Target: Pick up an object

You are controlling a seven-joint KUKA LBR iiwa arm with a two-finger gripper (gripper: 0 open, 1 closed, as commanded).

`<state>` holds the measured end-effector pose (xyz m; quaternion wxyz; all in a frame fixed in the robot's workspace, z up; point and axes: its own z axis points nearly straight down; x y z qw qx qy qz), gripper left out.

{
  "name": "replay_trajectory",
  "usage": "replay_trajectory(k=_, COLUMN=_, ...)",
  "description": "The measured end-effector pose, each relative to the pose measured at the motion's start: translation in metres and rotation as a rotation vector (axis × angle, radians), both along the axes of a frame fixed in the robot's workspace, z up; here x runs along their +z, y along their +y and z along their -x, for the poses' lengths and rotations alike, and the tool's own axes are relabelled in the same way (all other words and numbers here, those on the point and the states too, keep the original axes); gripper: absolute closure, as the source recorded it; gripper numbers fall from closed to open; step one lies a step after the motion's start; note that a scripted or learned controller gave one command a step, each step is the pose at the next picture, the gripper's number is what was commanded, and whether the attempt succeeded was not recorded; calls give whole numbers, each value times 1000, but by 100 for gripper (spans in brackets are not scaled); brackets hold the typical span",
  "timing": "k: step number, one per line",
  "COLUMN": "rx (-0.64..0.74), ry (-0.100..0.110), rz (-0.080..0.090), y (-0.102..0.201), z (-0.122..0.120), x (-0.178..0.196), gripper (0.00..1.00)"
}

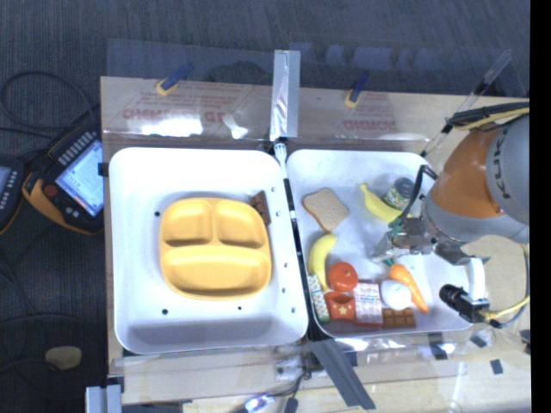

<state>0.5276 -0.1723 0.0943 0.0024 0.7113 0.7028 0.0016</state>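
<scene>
Camera view has the grey-and-orange arm's gripper (403, 239) low in the right white bin (362, 160), just above the small orange toy carrot (408, 284). Can't tell how it's set, honestly, it's too dark there. Nearby sit a yellow plastic banana (377, 203), a toast slice (325, 209) and a red tomato (343, 275). Left bin (129, 231) holds a yellow divided tray (215, 248).

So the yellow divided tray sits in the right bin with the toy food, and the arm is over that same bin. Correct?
Not quite. The camera view shows the yellow divided tray in the left bin, apart from the toy food. The bananas, bread slice, tomato and carrot lie in the right bin, and the arm is over that one.
</scene>
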Motion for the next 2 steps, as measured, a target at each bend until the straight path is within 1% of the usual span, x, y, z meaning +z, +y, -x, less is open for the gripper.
replay_trajectory(k=1, rx=-24, ry=13, rz=-3, y=37, z=2, x=29, gripper=100)
replay_trajectory(k=2, rx=-24, ry=13, rz=-3, y=37, z=2, x=29, gripper=0)
